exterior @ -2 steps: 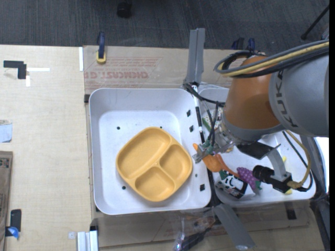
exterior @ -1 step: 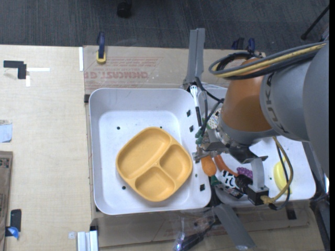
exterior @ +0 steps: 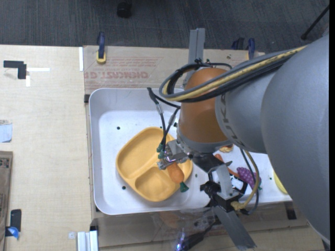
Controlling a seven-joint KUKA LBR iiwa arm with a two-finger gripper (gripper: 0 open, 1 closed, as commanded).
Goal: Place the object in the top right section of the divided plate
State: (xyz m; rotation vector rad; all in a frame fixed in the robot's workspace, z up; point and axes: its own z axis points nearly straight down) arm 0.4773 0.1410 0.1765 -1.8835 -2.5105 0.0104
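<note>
Here the claw (exterior: 170,161) hangs over the yellow divided plate (exterior: 137,163); its opening cannot be told.

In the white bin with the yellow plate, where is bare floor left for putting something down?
The white bin has bare floor along its upper wall, above the yellow plate, and in a strip between the plate and the left wall. It is crowded at the plate's right edge, where the gripper hangs over an orange object.

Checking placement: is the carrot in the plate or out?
In. The carrot lies on the yellow plate at its right edge, under the tool.
</note>
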